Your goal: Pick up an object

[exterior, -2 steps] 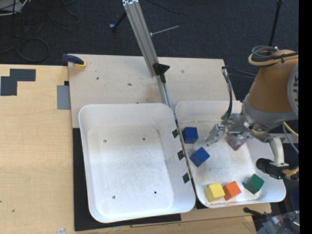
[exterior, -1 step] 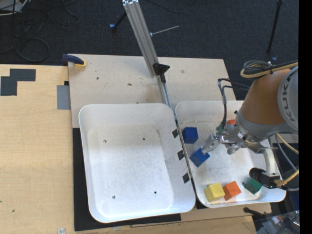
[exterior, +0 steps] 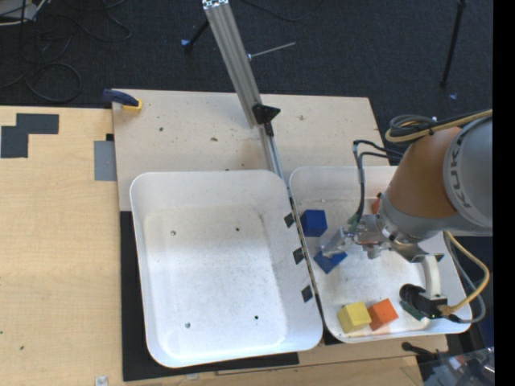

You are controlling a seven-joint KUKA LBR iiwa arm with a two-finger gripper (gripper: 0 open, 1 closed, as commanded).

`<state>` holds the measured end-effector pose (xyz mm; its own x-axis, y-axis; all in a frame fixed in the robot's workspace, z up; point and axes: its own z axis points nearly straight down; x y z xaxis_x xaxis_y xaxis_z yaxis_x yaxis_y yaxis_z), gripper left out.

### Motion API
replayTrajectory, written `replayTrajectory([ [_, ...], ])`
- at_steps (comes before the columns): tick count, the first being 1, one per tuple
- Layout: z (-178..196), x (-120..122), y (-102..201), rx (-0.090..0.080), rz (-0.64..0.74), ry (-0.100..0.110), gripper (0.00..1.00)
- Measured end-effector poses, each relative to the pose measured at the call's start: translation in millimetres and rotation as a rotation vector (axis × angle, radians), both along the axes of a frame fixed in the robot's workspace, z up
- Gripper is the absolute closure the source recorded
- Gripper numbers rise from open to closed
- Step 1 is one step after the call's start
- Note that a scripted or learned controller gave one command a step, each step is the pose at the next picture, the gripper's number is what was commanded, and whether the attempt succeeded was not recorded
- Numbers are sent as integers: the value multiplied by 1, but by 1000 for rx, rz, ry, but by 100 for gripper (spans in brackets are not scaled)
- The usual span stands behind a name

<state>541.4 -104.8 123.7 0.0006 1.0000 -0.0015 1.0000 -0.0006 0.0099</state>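
In the right bin (exterior: 338, 185) lie several small blocks. A blue cube (exterior: 314, 221) rests near the bin's left wall, with a smaller blue piece (exterior: 330, 259) just below it. A yellow block (exterior: 354, 317) and an orange block (exterior: 383, 313) sit side by side at the bin's front edge. My gripper (exterior: 352, 236) hangs low over the middle of the right bin, just right of the two blue pieces and close to the smaller one. Nothing is visibly held by it.
The left bin (exterior: 161, 215) stands beside the right one, with small black clips (exterior: 298, 254) along the shared wall. A slanted aluminium post (exterior: 239, 63) rises behind the bins. A blue and yellow clamp (exterior: 122, 99) sits at the bench's far left corner.
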Motion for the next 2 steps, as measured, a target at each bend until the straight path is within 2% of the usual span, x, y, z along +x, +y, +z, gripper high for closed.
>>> replayTrajectory([
  [1, 7, 1, -3, 1, -11, 0, 100],
  [2, 61, 4, 4, 2, 0, 11, 100],
])
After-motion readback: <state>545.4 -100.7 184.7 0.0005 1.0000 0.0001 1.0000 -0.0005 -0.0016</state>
